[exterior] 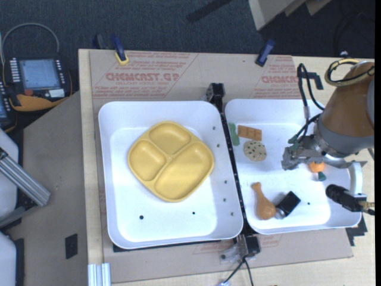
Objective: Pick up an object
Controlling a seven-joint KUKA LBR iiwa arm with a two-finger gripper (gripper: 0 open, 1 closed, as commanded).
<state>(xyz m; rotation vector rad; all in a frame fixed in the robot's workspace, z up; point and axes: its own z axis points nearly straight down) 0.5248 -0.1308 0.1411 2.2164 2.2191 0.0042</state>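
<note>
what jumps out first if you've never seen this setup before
The big yellow divided plate dominates, lying alone in the left bin. In the right bin sits a scatter of small toy foods: a cookie, a brown wafer, a drumstick beside a black block. The grey and orange arm reaches over that bin's right side, its gripper low near a small orange piece.

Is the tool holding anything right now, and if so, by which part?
It cannot be told. The tool hangs low in the right bin, beside a small orange piece, with nothing visibly in its grasp from this view.
</note>
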